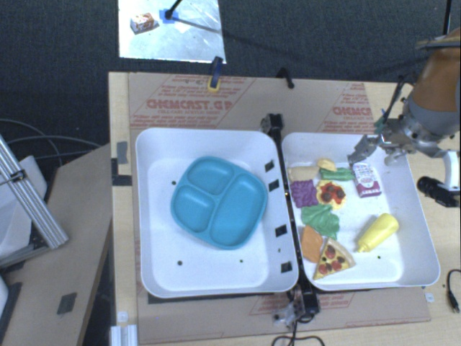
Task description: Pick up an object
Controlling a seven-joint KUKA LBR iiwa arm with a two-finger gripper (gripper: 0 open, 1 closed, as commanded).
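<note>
Several toy foods crowd the right bin (414, 215) at the frame's right; nearest the gripper (374, 148) lies a small white-and-maroon carton (366, 179). Gripper fingers look spread, pinching nothing.

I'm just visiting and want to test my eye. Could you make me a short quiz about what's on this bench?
1. True or false: the blue divided plate lies in the same bin as the toy food.
2. Which item lies nearest the end effector? A) pizza slice B) small pink and white carton C) yellow bottle
3. Fill in: the pizza slice lies near the ______ edge of the right bin, as the camera sees it.

Key
1. False: the plate is alone in the left bin; the food is in the right one.
2. B
3. Lower (the edge nearest the camera).
</note>
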